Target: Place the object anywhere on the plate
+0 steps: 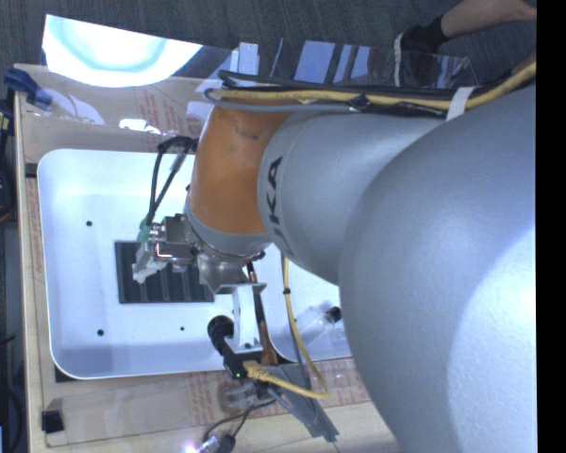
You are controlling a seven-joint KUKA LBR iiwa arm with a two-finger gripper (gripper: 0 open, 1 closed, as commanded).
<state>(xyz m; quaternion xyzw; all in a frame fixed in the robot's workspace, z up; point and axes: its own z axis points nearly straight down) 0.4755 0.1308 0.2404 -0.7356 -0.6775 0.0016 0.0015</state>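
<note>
1 tool [151, 258], grip state unclear, hangs above 1 dark ribbed plate [156, 286] in 1 white bin [75, 253].

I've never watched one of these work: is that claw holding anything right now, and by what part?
It cannot be told. The gripper sits low over the dark ridged plate in the white bin, but the arm hides most of it.

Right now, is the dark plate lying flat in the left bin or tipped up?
Flat. The dark plate lies level on the floor of the left bin, with the hand over it.
</note>
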